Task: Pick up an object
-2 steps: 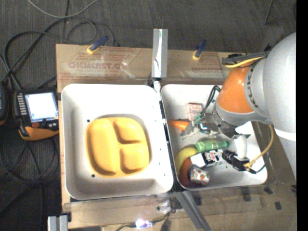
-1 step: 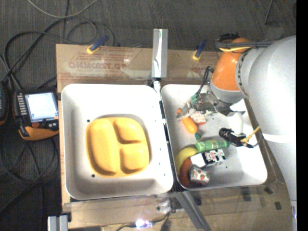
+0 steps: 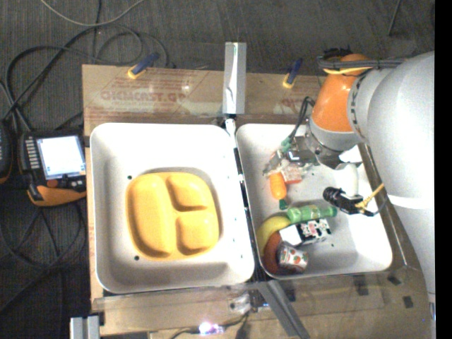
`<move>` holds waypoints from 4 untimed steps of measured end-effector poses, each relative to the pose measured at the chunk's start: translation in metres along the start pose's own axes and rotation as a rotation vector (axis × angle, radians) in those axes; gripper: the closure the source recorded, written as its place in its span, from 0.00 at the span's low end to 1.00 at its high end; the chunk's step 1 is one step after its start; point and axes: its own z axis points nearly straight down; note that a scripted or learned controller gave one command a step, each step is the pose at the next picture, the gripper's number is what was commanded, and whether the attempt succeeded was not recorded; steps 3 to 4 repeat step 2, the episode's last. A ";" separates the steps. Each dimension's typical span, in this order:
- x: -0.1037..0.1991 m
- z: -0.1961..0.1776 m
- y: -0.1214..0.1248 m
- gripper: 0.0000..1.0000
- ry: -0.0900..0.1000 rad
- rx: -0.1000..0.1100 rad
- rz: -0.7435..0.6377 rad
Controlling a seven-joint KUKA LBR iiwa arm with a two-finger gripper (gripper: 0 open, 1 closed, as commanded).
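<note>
Over on the bench, counting its far edge as twelve o'clock, two shallow white bins sat side by side on a sheet of brown cardboard [image 3: 162,94]. The left bin [image 3: 106,189], smooth plastic with rounded corners, held one thing: a glossy yellow tray [image 3: 173,212] lying flat in the middle, moulded into one long compartment on its nine o'clock side and two smaller ones on its three o'clock side. The right bin [image 3: 367,253] was busier, with everything crowded toward its nine o'clock wall. A small orange piece [image 3: 278,186], stubby and tapered like a little carrot, lay near that wall a bit above centre. Just below it a green tube-shaped item [image 3: 309,212] lay on its side, pointing toward three o'clock. Toward six o'clock sat a rounded yellow fruit shape [image 3: 272,230], a small black-and-white patterned box [image 3: 314,229] beside it, and a red-and-white can [image 3: 289,258] at the lowest corner. The gripper [image 3: 288,159] hung over the bin's upper half, at about eleven o'clock from the bin's centre, just above the orange piece; I could not tell whether it was open or closed, nor whether it touched the piece. Off at nine o'clock from the bins, a handheld pendant [image 3: 60,157] with a lit screen lay on the dark carpet.
</note>
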 end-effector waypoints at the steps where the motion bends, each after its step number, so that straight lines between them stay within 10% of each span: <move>1: 0.052 -0.086 0.036 1.00 0.005 0.012 0.104; 2: 0.065 -0.087 -0.010 1.00 0.004 0.014 0.126; 4: 0.065 -0.087 -0.010 1.00 0.004 0.014 0.126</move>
